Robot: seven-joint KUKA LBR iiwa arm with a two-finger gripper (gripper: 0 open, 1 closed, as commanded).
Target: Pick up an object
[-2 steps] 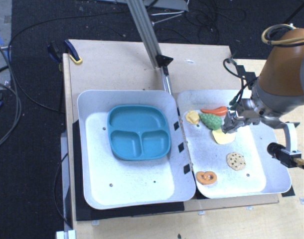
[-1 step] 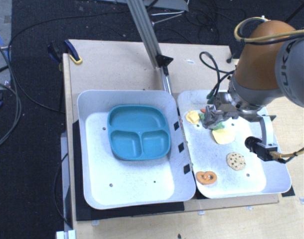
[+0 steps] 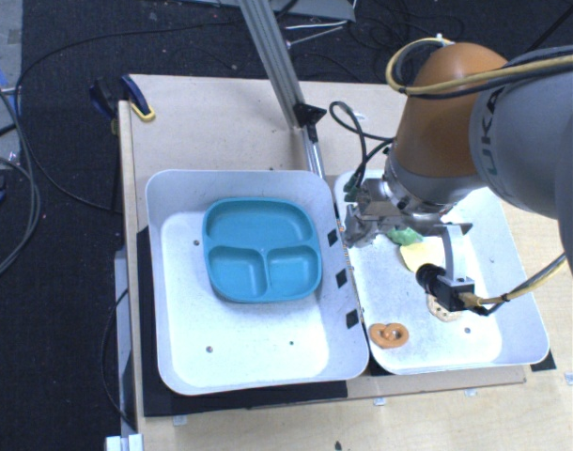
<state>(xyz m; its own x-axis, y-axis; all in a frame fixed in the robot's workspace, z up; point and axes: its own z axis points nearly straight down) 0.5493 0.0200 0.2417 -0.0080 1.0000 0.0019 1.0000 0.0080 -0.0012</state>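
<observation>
The right bin (image 3: 512, 289) holds an orange pretzel-shaped piece (image 3: 390, 334) near its front left. A yellow item (image 3: 415, 254) and a green item (image 3: 400, 236) lie together under the wrist, partly covered by it. A tan piece (image 3: 448, 311) peeks out at the bin's middle. My gripper (image 3: 355, 225) hangs low over the right bin's left edge, close to the divider between the bins. It is left of the green and yellow items and well behind the pretzel piece. I see nothing between its fingers.
The left bin (image 3: 174, 280) carries a blue divided plate (image 3: 263, 250). A slanted metal pole (image 3: 272, 45) rises behind the bins. A blue and yellow clamp (image 3: 136, 99) sits at the bench's back left corner. The arm's bulk covers the right bin's back part.
</observation>
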